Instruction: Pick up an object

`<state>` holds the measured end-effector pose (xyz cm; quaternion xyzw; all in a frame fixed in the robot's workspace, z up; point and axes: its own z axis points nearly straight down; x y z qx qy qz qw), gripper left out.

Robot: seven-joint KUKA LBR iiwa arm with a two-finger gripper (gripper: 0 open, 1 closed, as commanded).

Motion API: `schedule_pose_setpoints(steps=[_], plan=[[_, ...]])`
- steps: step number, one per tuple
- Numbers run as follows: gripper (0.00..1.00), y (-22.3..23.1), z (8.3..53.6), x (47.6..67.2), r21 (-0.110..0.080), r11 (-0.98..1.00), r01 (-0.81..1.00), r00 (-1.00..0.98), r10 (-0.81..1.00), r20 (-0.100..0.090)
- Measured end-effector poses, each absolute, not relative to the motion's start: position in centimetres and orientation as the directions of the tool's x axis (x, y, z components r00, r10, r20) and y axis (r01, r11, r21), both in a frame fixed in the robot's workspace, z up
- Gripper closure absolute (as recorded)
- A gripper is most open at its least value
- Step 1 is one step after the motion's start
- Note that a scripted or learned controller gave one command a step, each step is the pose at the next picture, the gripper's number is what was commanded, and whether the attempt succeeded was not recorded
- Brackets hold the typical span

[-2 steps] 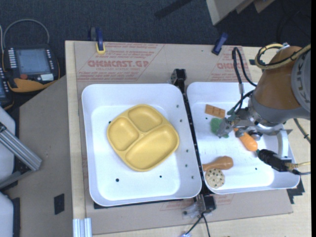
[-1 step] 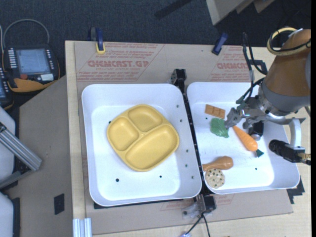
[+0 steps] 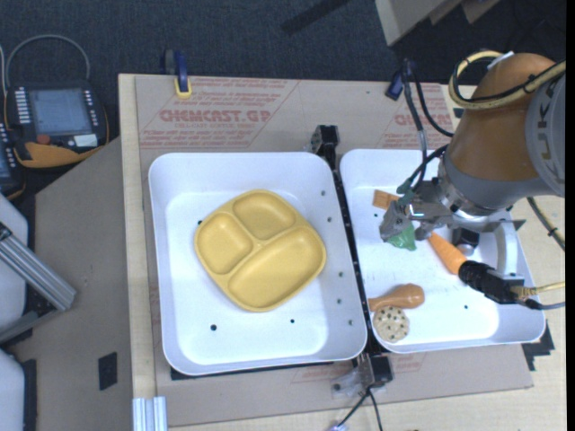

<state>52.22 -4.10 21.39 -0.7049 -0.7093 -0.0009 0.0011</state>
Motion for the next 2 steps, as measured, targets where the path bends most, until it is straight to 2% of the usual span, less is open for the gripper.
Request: schedule_pose_setpoints(steps=[1,2], plan=[[1.00,1.0,22.6,51.7,0.002,0.007,1.000,-0.007,1.000,0.002],[1.00,5.9,21.7,51.3,-0.003,0.005,1.000,-0.005,1.000,0.002]])
